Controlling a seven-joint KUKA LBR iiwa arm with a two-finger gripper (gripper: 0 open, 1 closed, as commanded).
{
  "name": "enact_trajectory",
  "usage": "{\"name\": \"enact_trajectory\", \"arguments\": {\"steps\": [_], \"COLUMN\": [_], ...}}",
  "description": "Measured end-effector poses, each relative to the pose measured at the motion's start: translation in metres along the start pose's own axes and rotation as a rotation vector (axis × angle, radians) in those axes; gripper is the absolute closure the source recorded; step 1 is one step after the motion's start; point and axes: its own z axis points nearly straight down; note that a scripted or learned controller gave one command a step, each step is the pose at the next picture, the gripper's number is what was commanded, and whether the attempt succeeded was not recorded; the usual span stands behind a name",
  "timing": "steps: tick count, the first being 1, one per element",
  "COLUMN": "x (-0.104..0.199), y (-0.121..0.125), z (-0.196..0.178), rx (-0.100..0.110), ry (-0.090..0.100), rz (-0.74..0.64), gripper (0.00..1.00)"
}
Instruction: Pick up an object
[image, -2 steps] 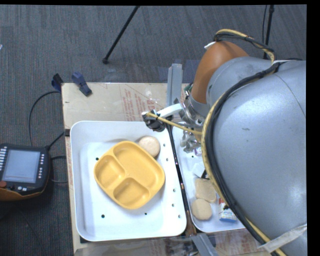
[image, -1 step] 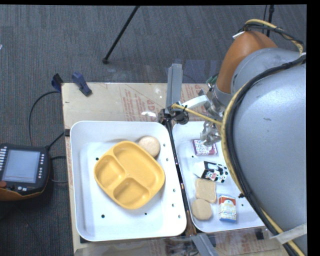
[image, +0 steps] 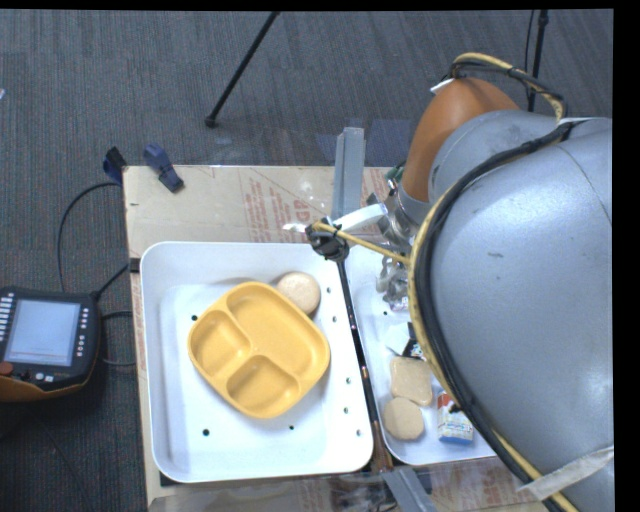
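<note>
A yellow divided plate lies in the left bin, and a round beige piece touches its far edge. In the right bin lie a tan square piece, a round tan piece and a small blue-and-white box. My gripper hangs over the far part of the right bin, largely hidden under the bulky grey arm. Nothing can be seen held in it.
A black rail divides the two bins. A teach pendant rests on the floor at the left. A blue clamp sits at the bench's far left corner. The arm covers most of the right bin.
</note>
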Motion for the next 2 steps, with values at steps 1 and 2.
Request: {"name": "enact_trajectory", "arguments": {"steps": [1, 2], "x": [-0.002, 0.006], "y": [0.053, 0.017], "z": [0.010, 0.009], "rx": [-0.002, 0.000], "ry": [0.000, 0.003], "rz": [-0.008, -0.003], "gripper": [1.00, 1.00]}}
